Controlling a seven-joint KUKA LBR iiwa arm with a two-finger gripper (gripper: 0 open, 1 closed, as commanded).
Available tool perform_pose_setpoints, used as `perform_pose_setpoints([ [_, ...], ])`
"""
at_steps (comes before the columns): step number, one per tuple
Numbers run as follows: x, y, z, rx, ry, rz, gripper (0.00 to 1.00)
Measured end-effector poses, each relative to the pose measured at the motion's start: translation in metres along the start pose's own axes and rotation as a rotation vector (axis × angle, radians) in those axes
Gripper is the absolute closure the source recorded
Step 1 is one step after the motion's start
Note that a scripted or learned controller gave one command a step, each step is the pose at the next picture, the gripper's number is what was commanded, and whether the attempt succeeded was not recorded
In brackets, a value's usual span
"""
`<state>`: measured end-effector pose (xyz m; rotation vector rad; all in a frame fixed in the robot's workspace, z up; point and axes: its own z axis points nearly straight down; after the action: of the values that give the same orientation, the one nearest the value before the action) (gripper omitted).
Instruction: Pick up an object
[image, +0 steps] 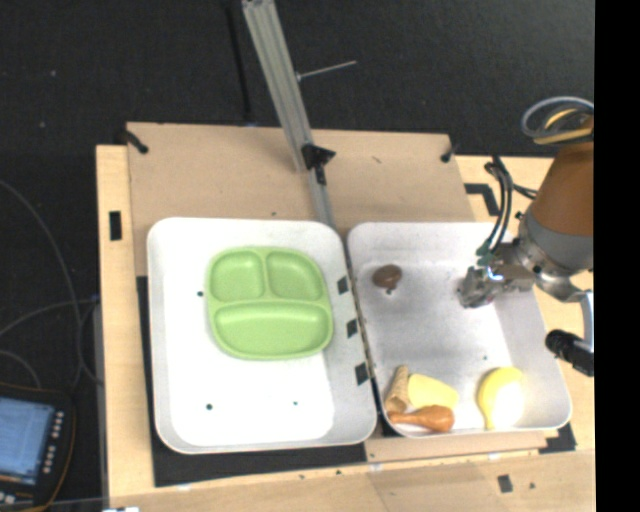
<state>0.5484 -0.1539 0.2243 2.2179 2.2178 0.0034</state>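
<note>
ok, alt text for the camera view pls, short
The tool hovers over the right bin, which holds a small brown object, a yellow lemon-like item and a cluster of tan, yellow and orange pieces. The left bin holds a green divided plate.

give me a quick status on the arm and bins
Gripper over right bin, nothing seen held. Brown piece apart at left. Food pieces at near edge.

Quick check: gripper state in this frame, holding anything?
Gripper: over the right bin, open or closed cannot be told; nothing visibly held.
</note>
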Motion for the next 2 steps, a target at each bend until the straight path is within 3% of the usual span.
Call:
perform_pose_setpoints([
  [2,0.100,-0.019,-0.006,0.004,0.003,-0.007,1.00],
])
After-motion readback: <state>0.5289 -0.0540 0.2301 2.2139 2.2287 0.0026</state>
